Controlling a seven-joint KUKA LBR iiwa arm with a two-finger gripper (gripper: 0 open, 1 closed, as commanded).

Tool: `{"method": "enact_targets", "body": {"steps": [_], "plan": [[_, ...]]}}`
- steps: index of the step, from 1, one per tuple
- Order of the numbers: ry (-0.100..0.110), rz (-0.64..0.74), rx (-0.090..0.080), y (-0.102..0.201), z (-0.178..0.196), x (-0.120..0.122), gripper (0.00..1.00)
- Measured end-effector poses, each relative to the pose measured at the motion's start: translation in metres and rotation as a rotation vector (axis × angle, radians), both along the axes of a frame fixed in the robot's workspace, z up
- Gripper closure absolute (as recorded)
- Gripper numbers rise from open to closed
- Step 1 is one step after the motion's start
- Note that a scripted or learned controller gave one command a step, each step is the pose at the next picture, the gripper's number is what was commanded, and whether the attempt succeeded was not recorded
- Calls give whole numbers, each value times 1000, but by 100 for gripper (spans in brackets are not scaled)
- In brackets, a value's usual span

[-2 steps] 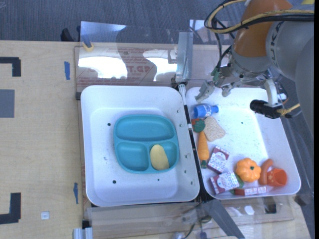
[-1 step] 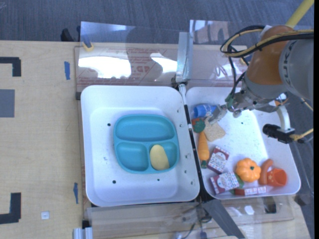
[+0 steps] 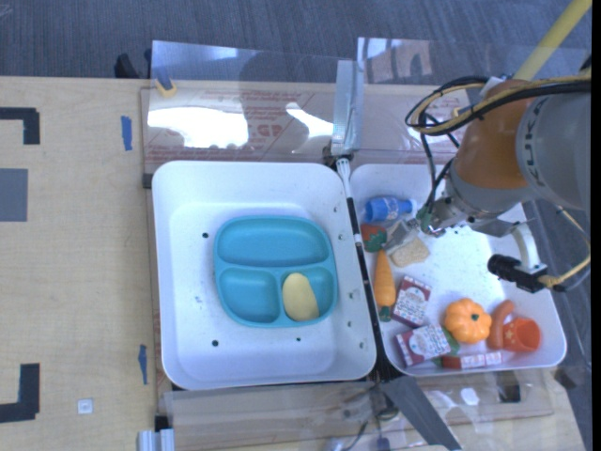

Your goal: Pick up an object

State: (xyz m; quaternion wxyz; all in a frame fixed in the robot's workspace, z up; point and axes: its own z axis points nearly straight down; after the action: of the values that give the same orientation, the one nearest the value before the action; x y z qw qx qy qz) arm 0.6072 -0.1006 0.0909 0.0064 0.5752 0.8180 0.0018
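Note:
The right bin [image 3: 549, 346] holds several small items. A blue bottle [image 3: 387, 208] lies at its back left, with a tan bread slice [image 3: 409, 251] just in front of it. An orange carrot [image 3: 384, 281] lies along the left wall. A red and white packet [image 3: 410, 302], a second packet [image 3: 427, 342], an orange pumpkin [image 3: 468, 320] and a red-orange piece [image 3: 518, 330] sit toward the front. My gripper [image 3: 429, 221] hangs low over the back left of this bin, between the bottle and the bread slice. The arm's orange band [image 3: 493, 153] rises behind it.
In the left bin [image 3: 178, 280] lies a blue divided tray [image 3: 272, 242] with a yellow oval piece [image 3: 300, 296] in its front right compartment. A black cable end [image 3: 512, 271] hangs over the right bin's middle. Clear plastic panels stand behind both bins.

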Motion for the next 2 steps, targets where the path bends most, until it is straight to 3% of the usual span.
{"method": "enact_targets", "body": {"steps": [1, 2], "plan": [[-1, -1, 3, 1, 9, 1, 100], [1, -1, 2, 0, 8, 0, 0]]}}
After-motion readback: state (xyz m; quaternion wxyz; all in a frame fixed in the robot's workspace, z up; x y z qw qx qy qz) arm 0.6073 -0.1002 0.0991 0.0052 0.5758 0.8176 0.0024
